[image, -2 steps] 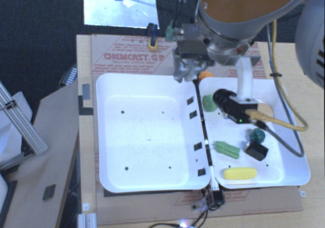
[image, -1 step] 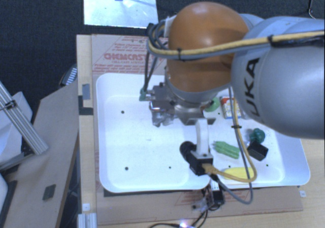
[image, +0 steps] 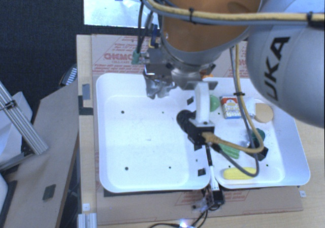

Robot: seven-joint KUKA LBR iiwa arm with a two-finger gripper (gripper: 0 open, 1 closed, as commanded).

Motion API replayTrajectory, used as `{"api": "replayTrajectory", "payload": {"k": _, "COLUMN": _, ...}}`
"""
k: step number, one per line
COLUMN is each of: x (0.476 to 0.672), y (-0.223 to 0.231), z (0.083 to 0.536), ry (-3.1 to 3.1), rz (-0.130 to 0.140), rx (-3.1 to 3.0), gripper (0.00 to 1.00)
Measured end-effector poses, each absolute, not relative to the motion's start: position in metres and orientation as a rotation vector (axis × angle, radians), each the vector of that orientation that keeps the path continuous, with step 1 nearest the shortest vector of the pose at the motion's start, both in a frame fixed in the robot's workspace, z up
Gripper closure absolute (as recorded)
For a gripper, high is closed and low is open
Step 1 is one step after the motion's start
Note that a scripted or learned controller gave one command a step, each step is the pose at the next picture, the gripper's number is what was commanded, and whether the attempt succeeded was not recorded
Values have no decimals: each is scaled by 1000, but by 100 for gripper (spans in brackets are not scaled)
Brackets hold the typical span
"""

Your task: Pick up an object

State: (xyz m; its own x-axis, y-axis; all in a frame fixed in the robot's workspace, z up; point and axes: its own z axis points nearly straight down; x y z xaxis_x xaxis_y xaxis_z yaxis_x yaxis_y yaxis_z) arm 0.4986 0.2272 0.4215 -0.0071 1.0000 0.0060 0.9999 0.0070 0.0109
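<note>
My gripper hangs under the orange wrist, over the far edge of the left bin, and I see nothing held in it. The right bin holds the loose objects. A green rounded piece lies at its far left, beside a small red and white box and a tan round disc. Nearer the front are a teal piece, a long green piece and a yellow piece. The arm hides part of this bin.
Both bins rest on a cardboard sheet on the bench. A grey ramp-like panel and metal rails stand to the left of the bins. Cables and a small connector lie at the front between the bins.
</note>
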Motion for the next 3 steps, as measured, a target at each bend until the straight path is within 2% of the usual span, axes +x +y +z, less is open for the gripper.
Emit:
{"api": "replayTrajectory", "payload": {"k": 1, "x": 486, "y": 235, "z": 543, "ry": 2226, "rz": 25, "rx": 2211, "gripper": 100}}
{"api": "replayTrajectory", "payload": {"k": 2, "x": 524, "y": 167, "z": 535, "ry": 2213, "rz": 3, "rx": 2226, "gripper": 100}}
{"api": "replayTrajectory", "payload": {"k": 3, "x": 495, "y": 210, "z": 432, "ry": 2234, "rz": -14, "rx": 2217, "gripper": 100}}
